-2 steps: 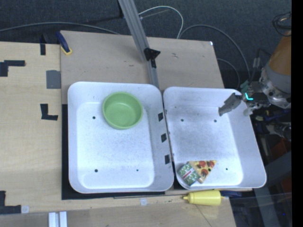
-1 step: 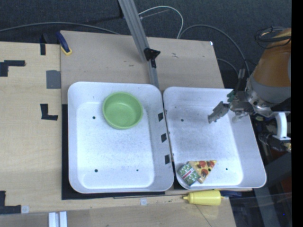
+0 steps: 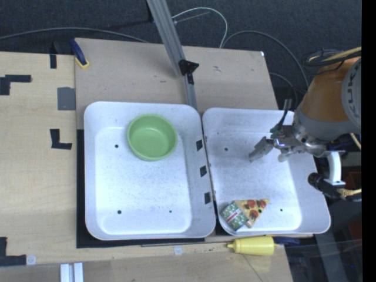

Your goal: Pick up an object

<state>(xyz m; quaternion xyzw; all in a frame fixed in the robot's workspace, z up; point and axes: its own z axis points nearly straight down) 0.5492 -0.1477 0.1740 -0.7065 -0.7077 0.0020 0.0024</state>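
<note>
Over the right bin (image 3: 305,216), the gripper (image 3: 262,148) hangs with nothing between its fingers; their spread can't be judged. Its likeliest target, a colourful packet (image 3: 242,211), lies toward the bin's near-left corner, well apart.

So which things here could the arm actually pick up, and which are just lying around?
Job:
gripper, over the right bin
green bowl in the left bin
colourful packet in the right bin

Lying about:
yellow bottle on the bench, outside the bins
cables
</note>
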